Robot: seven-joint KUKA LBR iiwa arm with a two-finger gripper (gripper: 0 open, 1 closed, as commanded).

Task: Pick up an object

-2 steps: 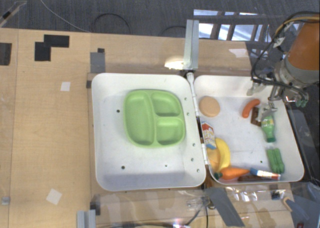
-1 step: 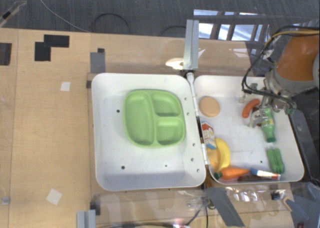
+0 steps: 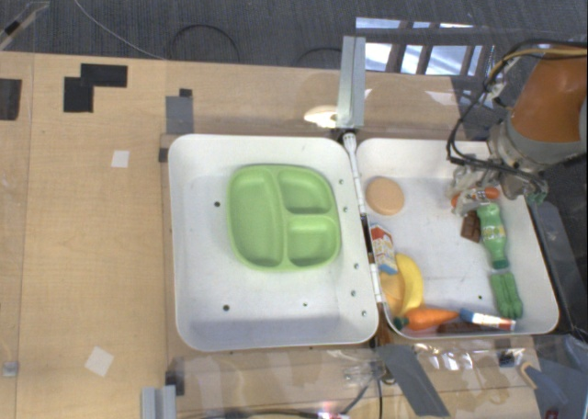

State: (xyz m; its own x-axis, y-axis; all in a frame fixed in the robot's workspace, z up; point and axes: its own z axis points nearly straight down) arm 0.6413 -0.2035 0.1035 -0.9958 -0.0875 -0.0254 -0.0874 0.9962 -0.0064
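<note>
My gripper (image 3: 475,191) hangs over the far right part of the right bin (image 3: 432,178), under the orange band of the arm (image 3: 548,103). Just below it lie a small brown block (image 3: 470,225) and a green bottle (image 3: 492,234) with a reddish cap end near the gripper. Whether anything touches the gripper I cannot tell. Further objects in this bin: a tan round disc (image 3: 385,195), a banana (image 3: 412,281), a carrot (image 3: 430,319), a marker (image 3: 487,321), a green pickle-like piece (image 3: 506,295) and a printed packet (image 3: 380,245).
The left bin (image 3: 197,307) holds a green divided plate (image 3: 281,217). A metal post (image 3: 351,82) stands behind the divider between the bins. Cables (image 3: 473,123) loop off the wrist near the right bin's far wall.
</note>
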